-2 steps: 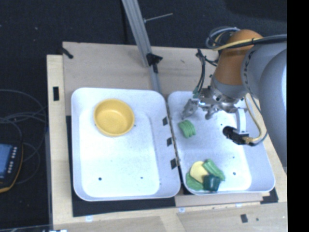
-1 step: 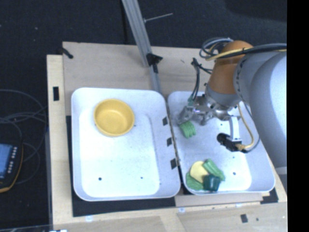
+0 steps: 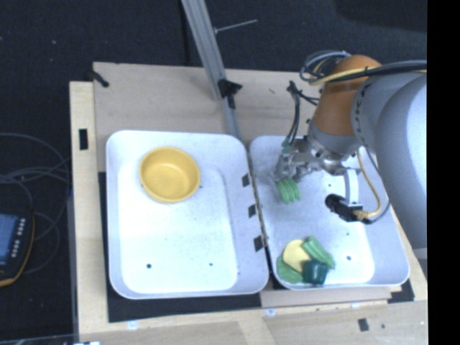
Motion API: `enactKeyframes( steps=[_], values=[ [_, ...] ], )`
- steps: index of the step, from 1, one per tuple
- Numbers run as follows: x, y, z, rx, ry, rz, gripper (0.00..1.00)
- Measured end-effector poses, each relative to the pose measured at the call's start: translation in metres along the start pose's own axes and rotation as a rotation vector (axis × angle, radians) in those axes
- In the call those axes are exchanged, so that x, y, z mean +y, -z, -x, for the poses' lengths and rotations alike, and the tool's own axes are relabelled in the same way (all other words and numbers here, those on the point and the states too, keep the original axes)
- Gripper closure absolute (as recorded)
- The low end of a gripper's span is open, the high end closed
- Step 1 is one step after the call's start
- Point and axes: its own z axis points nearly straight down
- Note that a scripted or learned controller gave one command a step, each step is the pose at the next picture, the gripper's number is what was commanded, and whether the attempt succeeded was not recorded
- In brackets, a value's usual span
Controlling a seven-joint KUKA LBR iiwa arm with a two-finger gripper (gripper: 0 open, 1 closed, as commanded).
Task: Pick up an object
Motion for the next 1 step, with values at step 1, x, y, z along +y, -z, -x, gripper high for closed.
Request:
enactKeyframes(
  steps=[1],
  values=[
    [0.0043, 0.0431, 0.0002, 0.0, 0.001, 0.002, 1.0]
  ],
)
